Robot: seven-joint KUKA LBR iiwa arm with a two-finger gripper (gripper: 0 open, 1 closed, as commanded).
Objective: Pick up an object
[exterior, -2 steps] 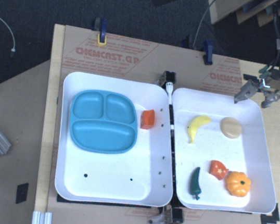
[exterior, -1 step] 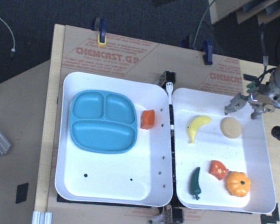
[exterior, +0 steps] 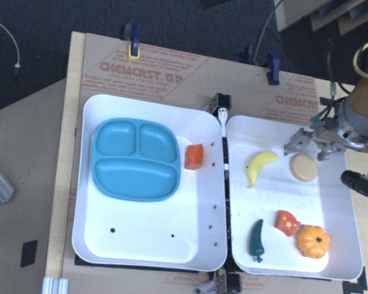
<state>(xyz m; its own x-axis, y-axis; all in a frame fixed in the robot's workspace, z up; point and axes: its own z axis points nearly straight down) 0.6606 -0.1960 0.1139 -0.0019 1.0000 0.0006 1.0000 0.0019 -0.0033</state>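
**Pincer poised over the right bin's far side**

The two-finger pincer (exterior: 307,146) hovers with its fingers spread apart, nothing between them. Just below it lies a round beige disc-shaped object (exterior: 303,169), seemingly not touched, though the angle is poor. To its left rests a yellow plastic banana (exterior: 259,166); further toward the near rim sit a red tomato piece (exterior: 287,222) and an orange pumpkin (exterior: 312,241).

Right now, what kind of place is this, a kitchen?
Probably a robot lab, not a kitchen: a grey arm's pincer hovers over toy food like a banana in white bins clamped to a workbench.
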